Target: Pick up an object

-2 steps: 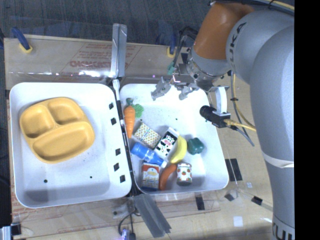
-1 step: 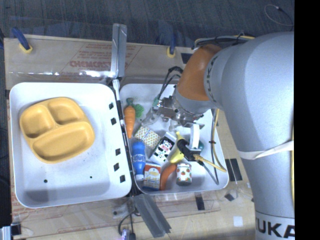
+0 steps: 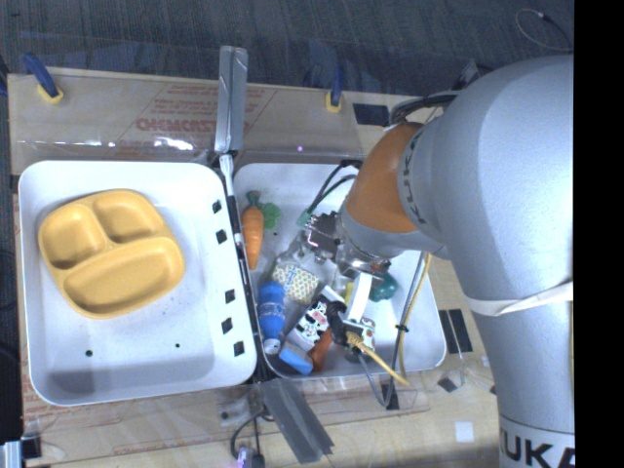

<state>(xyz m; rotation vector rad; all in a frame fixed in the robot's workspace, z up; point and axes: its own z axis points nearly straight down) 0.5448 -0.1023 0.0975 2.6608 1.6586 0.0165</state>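
My gripper (image 3: 304, 252) is down inside the right bin (image 3: 429, 354), near its middle, below the orange wrist band. Directly under it lies a pale dotted object (image 3: 297, 283). An orange carrot (image 3: 253, 234) with a green top lies along the bin's left wall, apart from the gripper. A blue bottle (image 3: 270, 312) with a white cap lies in front of the carrot. A black-and-white cow-patterned toy (image 3: 314, 323) and a blue piece (image 3: 295, 362) sit near the front wall. A teal object (image 3: 386, 287) peeks out beside the wrist.
The left bin (image 3: 127, 359) holds a yellow divided plate (image 3: 109, 252) at its back left. A metal divider (image 3: 230, 105) stands between the bins. The grey arm covers the right bin's right side.
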